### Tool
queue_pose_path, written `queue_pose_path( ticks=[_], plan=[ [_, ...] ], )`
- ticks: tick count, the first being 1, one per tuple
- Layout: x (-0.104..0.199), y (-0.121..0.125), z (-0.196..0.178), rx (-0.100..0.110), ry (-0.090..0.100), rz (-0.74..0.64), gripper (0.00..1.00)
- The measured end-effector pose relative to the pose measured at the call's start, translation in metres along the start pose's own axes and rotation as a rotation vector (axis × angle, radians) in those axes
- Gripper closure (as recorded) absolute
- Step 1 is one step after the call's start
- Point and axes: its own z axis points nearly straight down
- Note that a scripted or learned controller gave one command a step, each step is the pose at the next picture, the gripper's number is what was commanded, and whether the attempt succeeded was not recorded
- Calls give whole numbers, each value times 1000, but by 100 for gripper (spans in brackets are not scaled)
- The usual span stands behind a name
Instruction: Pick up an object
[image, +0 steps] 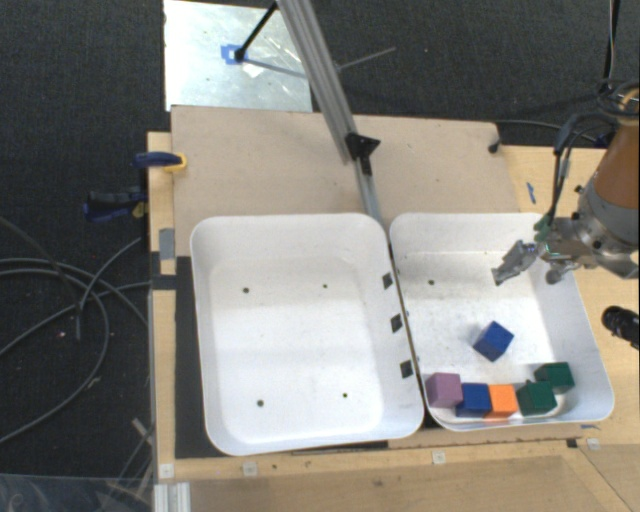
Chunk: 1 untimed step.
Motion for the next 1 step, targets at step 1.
queue_pose_path(
  ticks=[1],
  plan=[
    [25, -21, 15, 2, 1, -2, 0]
  ],
)
